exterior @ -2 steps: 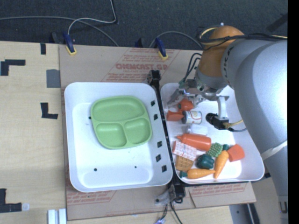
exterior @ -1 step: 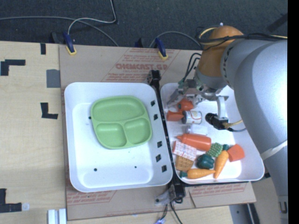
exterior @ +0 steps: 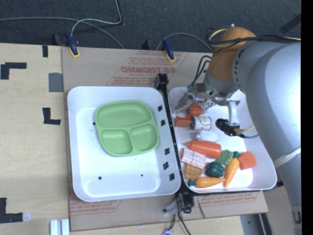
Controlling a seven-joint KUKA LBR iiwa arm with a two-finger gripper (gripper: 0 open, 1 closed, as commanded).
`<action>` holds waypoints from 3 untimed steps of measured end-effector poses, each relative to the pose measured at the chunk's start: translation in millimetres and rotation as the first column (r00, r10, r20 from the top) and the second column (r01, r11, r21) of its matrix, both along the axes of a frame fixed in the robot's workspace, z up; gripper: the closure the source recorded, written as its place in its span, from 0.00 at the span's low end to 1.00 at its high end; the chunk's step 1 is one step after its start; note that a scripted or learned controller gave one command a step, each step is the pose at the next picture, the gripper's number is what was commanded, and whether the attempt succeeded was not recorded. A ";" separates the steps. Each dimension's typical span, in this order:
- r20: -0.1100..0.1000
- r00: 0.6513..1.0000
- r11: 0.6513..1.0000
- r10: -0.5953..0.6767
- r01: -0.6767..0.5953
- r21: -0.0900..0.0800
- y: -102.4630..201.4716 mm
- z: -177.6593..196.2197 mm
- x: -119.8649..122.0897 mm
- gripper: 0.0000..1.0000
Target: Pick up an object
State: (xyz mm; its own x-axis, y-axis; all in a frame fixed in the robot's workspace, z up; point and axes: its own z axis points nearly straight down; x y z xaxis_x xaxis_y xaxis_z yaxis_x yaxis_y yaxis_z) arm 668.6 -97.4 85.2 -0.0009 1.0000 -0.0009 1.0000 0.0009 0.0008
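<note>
Hand [exterior: 195, 103], finger state indeterminable, lowered into the far end of the right bin [exterior: 259, 180] over a small orange-capped bottle [exterior: 199, 121]; toy vegetables [exterior: 222, 168] clustered nearer; left bin [exterior: 78, 146] holds green divided plate [exterior: 127, 127].

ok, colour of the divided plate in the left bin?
Light green: the divided plate, three compartments, lying in the left bin. Clearest in the camera view.

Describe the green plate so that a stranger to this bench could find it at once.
Start at the two white bins and take the left bin, the one away from the arm. The green plate lies flat in its upper half. It is pale green, has three compartments, and is far larger than the small toy foods heaped in the right bin.
</note>
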 end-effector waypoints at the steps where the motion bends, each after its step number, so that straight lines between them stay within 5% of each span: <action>1: 0.000 1.000 1.000 0.000 0.000 0.000 -2.7 0.1 0.1 0.00; 2: 0.001 1.000 1.000 0.000 0.000 -0.001 -3.7 0.6 -22.7 0.00; 3: 0.001 1.000 1.000 0.001 -0.001 0.001 -3.8 0.1 0.3 0.00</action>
